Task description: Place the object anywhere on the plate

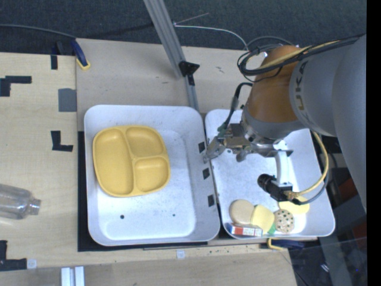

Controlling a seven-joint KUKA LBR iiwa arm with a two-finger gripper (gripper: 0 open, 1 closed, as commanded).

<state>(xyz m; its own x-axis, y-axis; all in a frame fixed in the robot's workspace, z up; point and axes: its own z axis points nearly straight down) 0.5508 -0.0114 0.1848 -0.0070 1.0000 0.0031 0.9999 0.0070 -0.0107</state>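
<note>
Yellow plastic is catching the eye in the left bin [143, 228]: a divided plate [131, 159] with three compartments is lying flat toward that bin's upper left, with nothing sitting in any of them. The bin floor around it is showing a scatter of dark specks.

The grey arm [309, 82] is reaching in from the right, its orange band [274, 85] hanging over the right bin [315, 219]. Its gripper [213, 149] is sitting low at the left edge of that bin, just beside the wall the two bins share — whether it is spread or closed cannot be told, since the wrist body is covering most of it. Nothing is showing in its grasp.

The objects are resting in a cluster at the right bin's lower edge, well apart from the plate: a round tan piece [241, 210], a pale yellow piece [262, 217] touching it, a speckled cookie-like disc [285, 220] just beside that, and a thin red strip [245, 231] lying beneath them.

On the bench to the far left, a clear plastic bottle [15, 201] is lying on its side.
</note>
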